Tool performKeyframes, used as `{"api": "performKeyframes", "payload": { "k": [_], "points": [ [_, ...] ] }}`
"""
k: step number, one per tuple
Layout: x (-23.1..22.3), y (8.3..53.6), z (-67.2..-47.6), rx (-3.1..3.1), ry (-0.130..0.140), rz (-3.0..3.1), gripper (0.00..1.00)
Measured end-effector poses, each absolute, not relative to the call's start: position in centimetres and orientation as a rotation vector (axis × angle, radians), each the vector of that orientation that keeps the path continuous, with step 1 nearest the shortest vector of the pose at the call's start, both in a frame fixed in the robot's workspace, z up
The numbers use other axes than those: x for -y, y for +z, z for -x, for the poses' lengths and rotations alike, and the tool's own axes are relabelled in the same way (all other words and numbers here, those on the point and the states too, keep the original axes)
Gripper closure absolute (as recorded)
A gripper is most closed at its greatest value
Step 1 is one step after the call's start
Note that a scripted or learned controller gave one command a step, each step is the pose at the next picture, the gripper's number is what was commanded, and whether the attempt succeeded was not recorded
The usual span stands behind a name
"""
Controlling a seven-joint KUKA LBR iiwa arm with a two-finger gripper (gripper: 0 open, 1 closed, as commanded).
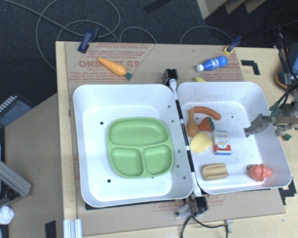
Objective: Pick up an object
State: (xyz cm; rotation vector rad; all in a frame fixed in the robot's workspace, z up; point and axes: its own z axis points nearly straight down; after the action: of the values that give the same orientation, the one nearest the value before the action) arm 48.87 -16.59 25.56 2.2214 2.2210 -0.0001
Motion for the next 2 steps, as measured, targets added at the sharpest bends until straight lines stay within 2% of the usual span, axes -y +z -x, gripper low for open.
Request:
{"api": "performKeyframes", "payload": {
  "k": [1,2],
  "points": [
    [11.7,11.9,-57.6,-2.225,-0.002,-2.222,0.0],
    [11.3,8.5,-57.5,-2.216,-0.003,-2.221,0.0]
  ]
}}
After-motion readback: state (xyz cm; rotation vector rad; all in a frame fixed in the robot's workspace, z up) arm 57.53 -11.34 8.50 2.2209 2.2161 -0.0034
